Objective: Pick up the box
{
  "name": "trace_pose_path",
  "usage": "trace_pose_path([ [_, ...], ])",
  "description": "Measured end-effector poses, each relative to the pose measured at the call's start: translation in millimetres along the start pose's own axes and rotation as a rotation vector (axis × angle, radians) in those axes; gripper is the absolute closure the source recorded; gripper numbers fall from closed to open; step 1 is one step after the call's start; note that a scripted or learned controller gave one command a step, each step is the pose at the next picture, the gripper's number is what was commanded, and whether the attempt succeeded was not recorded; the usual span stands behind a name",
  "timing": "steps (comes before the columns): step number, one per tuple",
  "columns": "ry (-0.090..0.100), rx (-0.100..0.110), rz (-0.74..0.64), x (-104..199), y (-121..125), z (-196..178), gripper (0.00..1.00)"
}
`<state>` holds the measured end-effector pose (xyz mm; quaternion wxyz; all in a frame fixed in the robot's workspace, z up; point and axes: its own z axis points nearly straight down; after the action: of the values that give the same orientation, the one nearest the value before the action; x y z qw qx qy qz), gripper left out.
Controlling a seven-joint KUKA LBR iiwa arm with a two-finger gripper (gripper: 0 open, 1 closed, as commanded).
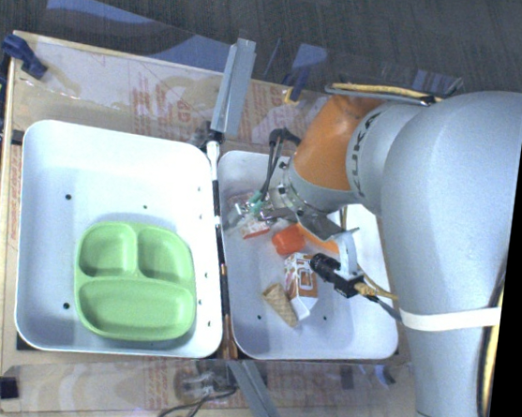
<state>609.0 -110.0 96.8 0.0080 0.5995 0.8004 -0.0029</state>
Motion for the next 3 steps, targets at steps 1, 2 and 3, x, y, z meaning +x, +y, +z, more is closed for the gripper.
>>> trace_pose_path([
  [1, 0.002, -0.002, -0.006, 1.6, 1.8, -11.0, 1.0],
  [2, 0.001, -0.002, -0.006, 1.2, 1.7, -11.1, 0.0],
  [3, 0.002, -0.003, -0.008, 1.1, 2.3, -21.2, 1.0],
])
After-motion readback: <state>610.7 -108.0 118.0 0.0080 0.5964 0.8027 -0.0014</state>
